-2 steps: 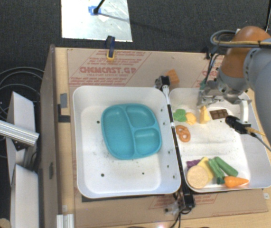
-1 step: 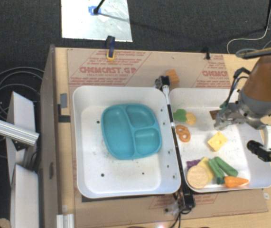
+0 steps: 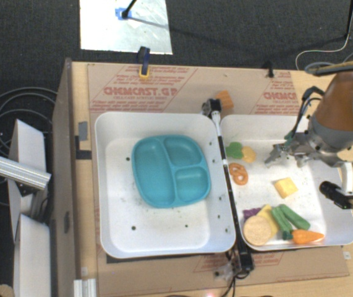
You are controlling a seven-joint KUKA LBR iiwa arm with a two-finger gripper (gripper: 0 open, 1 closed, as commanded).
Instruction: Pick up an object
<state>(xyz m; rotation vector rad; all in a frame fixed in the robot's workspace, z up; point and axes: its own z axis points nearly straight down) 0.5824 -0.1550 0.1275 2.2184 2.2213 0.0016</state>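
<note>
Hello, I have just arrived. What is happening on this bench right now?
A grey robot arm with an orange band reaches in over the right white bin, and its tool hangs above the bin's upper part. Nothing is seen in the tool. Small toy foods lie below: a yellow cube, an orange ring, a green piece. The left white bin holds a blue divided plate.

The arm (image 3: 343, 113) is a thick rounded body, grey on its upper part with a broad orange band (image 3: 334, 107) wrapping it above the wrist. Thin dark cables (image 3: 303, 107) loop along its left flank. Below the band the wrist narrows to grey metal, ending in the gripper (image 3: 284, 151), a cluster of pale grey angular parts.
</note>
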